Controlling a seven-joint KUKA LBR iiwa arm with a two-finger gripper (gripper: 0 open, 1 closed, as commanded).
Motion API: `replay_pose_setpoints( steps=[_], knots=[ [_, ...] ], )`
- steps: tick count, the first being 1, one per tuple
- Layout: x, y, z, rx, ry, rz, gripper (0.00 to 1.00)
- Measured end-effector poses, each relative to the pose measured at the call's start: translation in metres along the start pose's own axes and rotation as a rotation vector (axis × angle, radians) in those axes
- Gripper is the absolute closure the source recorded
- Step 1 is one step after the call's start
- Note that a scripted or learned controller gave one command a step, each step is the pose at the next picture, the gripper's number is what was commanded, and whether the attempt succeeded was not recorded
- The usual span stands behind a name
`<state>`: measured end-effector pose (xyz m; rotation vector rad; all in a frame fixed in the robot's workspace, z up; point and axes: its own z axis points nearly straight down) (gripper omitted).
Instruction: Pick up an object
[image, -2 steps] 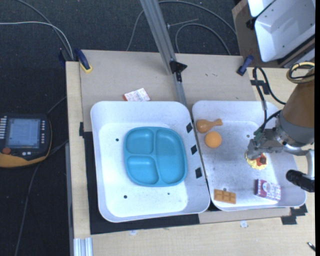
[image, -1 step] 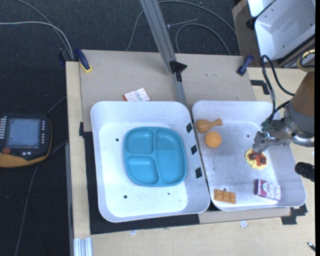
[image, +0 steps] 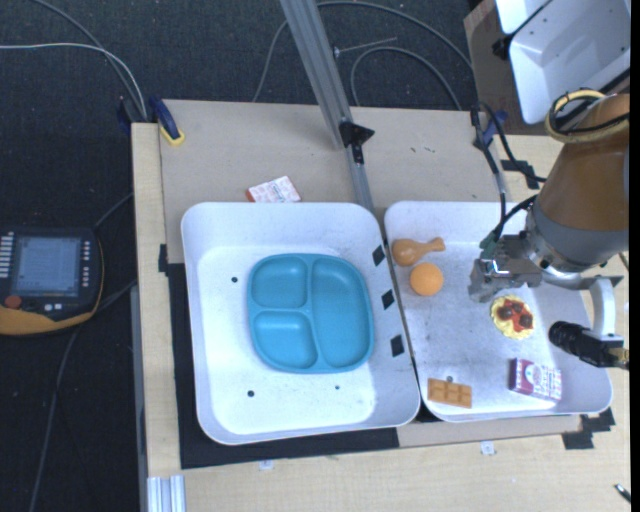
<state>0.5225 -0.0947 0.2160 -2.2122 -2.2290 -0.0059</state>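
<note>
Bench: tan wooden top (image: 440, 130) is sitting over dark carpet, carrying two white bins side by side.
Left bin (image: 215, 400): lying well to the left of the gripper, and holding a blue divided plate (image: 310, 312) with three compartments.
Right bin (image: 440, 215): lying under the gripper, and holding five small items.
Arm (image: 590, 190): reaching in from the right, with its orange band above a grey wrist.
Gripper (image: 497, 272): hanging over the right bin's upper middle; whether it is released or clenched, I cannot tell, and no item is showing in its grasp.
Purple carton (image: 535, 380): lying below and to the right of the gripper, near the bin's lower right corner.
Drumstick toy (image: 415, 249): lying to the left of the gripper, near the bin's left wall.
Orange ball (image: 427, 279): resting just below the drumstick toy, left of the gripper.
Pizza toy (image: 512, 316): lying just below the gripper, slightly right.
Waffle piece (image: 449, 392): lying well below the gripper, by the bin's lower edge.
Red-and-white packet (image: 274, 190): lying on the bench, far up and left of the gripper.
</note>
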Motion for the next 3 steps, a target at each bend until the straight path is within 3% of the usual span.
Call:
replay_pose_setpoints(
  steps=[1, 3],
  knots=[
    [0.047, 0.007, -0.005, 0.000, -0.001, 0.001, 1.00],
    [0.155, -0.005, -0.018, 0.001, 0.000, 0.001, 1.00]
  ],
)
